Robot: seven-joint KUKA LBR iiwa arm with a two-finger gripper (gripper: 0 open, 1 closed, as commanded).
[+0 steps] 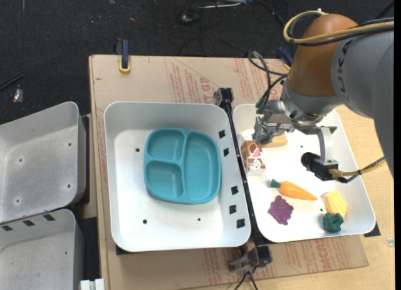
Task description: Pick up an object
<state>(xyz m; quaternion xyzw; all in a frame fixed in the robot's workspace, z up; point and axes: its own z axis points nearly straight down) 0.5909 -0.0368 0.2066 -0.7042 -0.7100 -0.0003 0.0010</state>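
Brown worktop [156, 76] carries two white bins; the left bin [119, 176] holds a teal divided plate [183, 165]. At the right bin's [360, 204] nine o'clock lies a small brown-and-white carton [253, 155], the gripper [268, 130] just above; its state is unclear.

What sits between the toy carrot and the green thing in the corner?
A yellow corn cob lies between the carrot and the green toy, seen in the camera view.
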